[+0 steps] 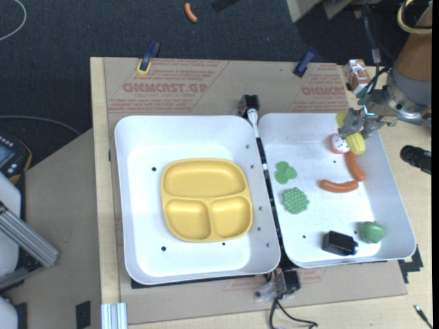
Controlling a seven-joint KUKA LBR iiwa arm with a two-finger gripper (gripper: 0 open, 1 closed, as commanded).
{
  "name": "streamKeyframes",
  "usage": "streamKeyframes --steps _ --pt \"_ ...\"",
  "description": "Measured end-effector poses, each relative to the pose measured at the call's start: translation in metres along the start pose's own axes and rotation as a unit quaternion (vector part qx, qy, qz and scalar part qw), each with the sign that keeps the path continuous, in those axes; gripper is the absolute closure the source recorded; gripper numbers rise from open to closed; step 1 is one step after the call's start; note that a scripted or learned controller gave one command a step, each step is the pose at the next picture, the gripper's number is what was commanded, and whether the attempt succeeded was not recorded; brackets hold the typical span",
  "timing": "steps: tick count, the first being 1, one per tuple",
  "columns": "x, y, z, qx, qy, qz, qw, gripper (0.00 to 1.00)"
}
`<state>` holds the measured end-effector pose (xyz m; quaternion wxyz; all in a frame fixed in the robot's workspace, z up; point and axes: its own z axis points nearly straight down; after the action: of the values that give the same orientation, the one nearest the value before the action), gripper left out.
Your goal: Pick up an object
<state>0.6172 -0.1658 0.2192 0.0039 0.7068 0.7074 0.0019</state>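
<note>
My gripper (pixel 354 124) hangs over the far right corner of the right bin (pixel 391 184). A yellow corn-like piece (pixel 357 142) lies directly under its tip, touching or nearly touching it. Beside the corn lies a small white and red piece (pixel 339 144). Two orange sausages (pixel 354 164) (pixel 339 185) lie just nearer the camera. Also in this bin are two green leafy pieces (pixel 285 172) (pixel 295 200), a black block (pixel 339 242) and a green rounded piece (pixel 372 232).
The left bin (pixel 137 184) holds a yellow divided plate (pixel 206 199). A black divider rail (pixel 262 170) runs between the bins. Clamps (pixel 145 59) (pixel 304 62) grip the board's far edge. Cables and gear crowd the far right by the arm (pixel 411 74).
</note>
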Motion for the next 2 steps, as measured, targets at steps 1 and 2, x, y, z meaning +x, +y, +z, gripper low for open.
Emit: streamKeyframes --steps 1,2 --pt "0.052 0.014 0.005 0.003 0.001 -0.002 1.0 1.0" --pt "0.104 0.035 -0.012 0.001 0.002 -0.003 1.0 1.0"
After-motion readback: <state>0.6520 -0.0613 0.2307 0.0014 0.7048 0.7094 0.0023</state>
